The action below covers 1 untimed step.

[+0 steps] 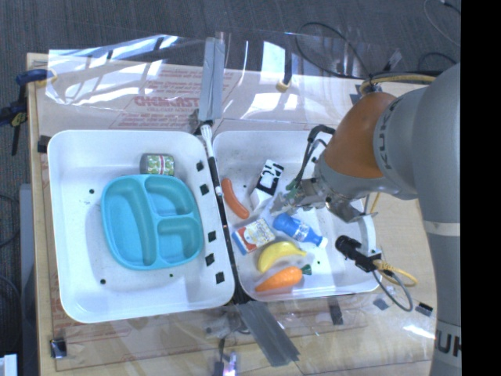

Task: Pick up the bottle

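**Arm over the right bin, gripper just above the blue bottle**

The grey KUKA arm (423, 155) reaches in from the right, its orange band (356, 143) lying over the right side of the right bin. The bench carries 2 shallow white bins side by side. The left bin (70, 233) holds a turquoise divided tray (153, 219) with 3 compartments, set near its middle, and a small green-labelled can (158, 164) lying just beyond the tray's far edge.

The right bin (258, 143) holds the rest. The gripper (291, 200) sits low near the bin's middle; whether it is released or clenched cannot be told from this angle, and nothing is seen between its tips. The blue bottle (297, 230) lies on its side just below and beside the gripper, white cap pointing right, close to the fingertips but with contact unclear.

Around the bottle: a yellow banana (280, 253) just below it, an orange carrot (279, 280) below the banana near the bin's front wall, a small red, white and blue packet (254, 236) to the bottle's left, a reddish sausage (235, 199) by the divider between the bins, and a black-and-white box (269, 178) beyond the gripper.
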{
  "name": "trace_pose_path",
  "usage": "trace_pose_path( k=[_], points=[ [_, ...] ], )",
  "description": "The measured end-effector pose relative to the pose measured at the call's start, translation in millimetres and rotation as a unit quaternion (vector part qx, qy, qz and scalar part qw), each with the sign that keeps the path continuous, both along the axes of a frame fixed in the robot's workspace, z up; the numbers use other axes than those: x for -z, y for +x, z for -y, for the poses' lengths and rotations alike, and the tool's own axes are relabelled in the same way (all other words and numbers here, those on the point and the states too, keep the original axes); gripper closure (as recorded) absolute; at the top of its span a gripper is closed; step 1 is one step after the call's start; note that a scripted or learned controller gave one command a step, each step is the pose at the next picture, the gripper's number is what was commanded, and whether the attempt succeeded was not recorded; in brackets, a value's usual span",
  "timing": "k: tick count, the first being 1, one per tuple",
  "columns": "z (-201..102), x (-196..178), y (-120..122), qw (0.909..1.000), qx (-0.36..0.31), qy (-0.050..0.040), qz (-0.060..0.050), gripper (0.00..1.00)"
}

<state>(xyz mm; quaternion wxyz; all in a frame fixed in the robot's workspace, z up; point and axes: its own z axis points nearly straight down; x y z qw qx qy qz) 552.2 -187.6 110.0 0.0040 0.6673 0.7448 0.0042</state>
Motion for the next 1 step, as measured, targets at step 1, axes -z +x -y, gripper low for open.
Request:
trace_pose_path(
  k=[1],
  points=[
    [-65.3,-97.2,14.7,0.9999,0.014,-0.0001,-0.006,1.0]
  ],
)
